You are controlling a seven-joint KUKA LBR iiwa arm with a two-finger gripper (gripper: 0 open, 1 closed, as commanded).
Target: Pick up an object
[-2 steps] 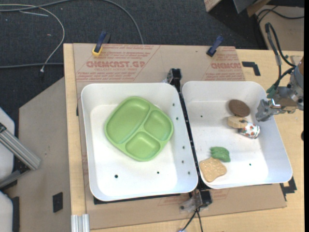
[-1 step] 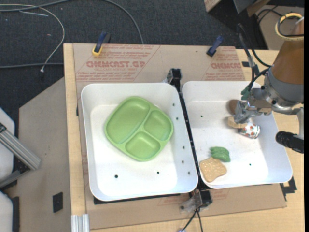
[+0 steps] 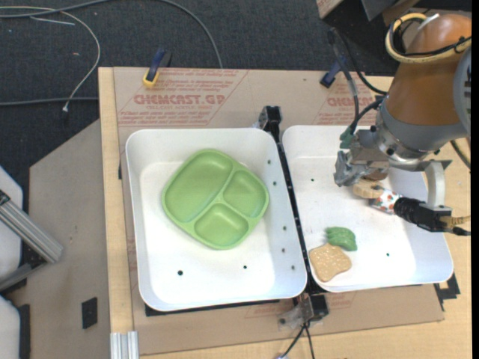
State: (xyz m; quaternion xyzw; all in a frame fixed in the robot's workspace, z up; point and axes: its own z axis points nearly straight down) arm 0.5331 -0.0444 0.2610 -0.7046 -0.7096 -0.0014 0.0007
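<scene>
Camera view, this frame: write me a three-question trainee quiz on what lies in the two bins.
1. True or false: the green divided plate lies in the right bin.
2. Which item touches the tan cracker-shaped piece? A) green leafy piece B) the plate C) blue clamp
3. Fill in: the gripper is over the ____ bin.

Key: 1 false, it is in the left bin. 2 A. 3 right.
</scene>
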